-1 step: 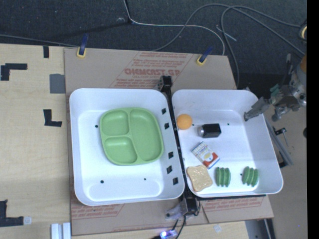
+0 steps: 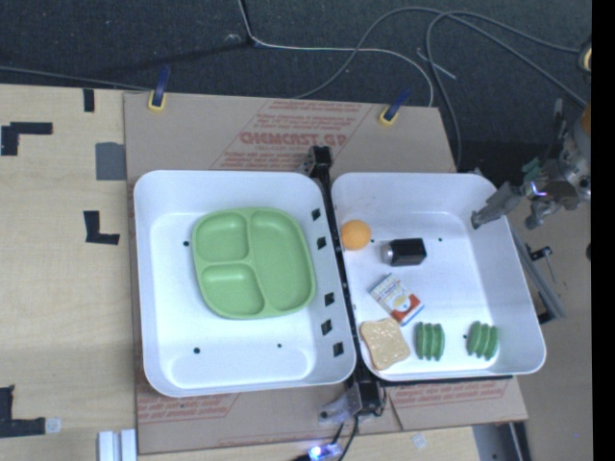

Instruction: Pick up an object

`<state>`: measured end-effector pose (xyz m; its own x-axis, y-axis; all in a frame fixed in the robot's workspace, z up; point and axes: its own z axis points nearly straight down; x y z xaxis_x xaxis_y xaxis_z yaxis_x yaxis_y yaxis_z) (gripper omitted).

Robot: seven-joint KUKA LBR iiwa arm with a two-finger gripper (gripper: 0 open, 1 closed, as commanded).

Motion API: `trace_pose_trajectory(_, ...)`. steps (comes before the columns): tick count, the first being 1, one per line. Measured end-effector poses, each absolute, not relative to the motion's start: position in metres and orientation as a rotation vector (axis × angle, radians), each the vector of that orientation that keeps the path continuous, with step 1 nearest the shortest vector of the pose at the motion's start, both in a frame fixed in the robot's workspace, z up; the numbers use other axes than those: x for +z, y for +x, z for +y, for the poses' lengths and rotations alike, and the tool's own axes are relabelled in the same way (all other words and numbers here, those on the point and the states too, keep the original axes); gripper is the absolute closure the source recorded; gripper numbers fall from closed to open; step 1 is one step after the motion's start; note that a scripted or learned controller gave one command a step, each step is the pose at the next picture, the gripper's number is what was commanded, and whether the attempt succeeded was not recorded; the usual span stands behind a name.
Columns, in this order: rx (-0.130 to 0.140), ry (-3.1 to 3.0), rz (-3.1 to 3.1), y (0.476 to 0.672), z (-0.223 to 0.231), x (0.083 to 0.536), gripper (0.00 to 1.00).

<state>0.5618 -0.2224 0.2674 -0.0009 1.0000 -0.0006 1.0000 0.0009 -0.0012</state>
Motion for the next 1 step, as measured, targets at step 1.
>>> trace_pose_trajectory(1,0.005,-2.217,-2.22,0.5606,-0.2144,0.221,0.0)
